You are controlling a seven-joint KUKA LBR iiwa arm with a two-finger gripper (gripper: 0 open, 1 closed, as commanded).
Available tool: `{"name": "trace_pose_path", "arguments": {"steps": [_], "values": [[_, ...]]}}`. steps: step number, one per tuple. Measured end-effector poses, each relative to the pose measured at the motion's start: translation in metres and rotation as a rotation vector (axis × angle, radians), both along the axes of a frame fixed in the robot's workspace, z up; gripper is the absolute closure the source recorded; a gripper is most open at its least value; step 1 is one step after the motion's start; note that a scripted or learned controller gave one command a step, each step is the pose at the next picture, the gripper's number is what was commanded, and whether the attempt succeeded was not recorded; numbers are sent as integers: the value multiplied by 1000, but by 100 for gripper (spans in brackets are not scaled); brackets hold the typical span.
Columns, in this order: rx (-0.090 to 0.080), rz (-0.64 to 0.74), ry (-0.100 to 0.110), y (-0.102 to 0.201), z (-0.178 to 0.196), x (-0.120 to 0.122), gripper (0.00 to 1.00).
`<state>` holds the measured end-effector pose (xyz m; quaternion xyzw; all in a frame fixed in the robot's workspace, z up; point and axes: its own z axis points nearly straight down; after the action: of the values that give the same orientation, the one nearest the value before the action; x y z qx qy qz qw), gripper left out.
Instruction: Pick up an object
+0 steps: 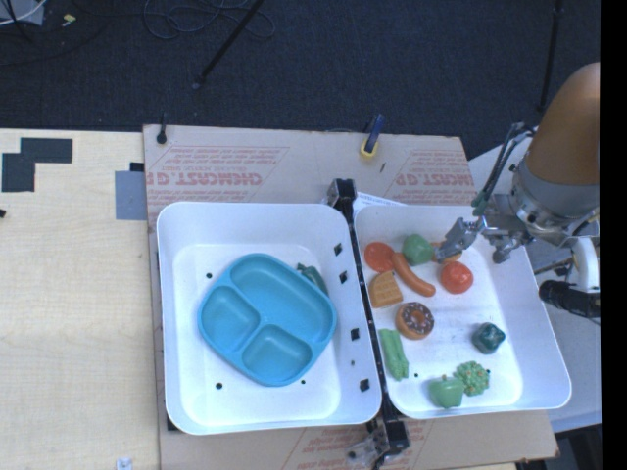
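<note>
tool [458,243] hovers over my right bin [549,360], just above the red tomato [456,278]; fingers apart or together, can't tell.

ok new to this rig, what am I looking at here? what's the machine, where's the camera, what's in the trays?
One camera looks down at a slant on a bench. The grey arm with an orange band reaches in from the right; its pincer hangs over the right white bin, near a red tomato-like toy. I can't tell if it grips anything. That bin holds toy food: a donut, a carrot-like piece, green pieces and a dark green one. The left white bin holds a blue divided plate.
</note>
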<state>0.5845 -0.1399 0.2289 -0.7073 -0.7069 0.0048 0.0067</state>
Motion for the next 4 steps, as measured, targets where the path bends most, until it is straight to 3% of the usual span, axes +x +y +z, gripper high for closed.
{"name": "trace_pose_path", "arguments": {"steps": [1, 3, 4], "values": [[-2, 2, -10, 0, 5, 2, 0], [0, 2, -5, -3, -92, 6, 0], [-5, -4, -24, -6, -107, 10, 0]]}}
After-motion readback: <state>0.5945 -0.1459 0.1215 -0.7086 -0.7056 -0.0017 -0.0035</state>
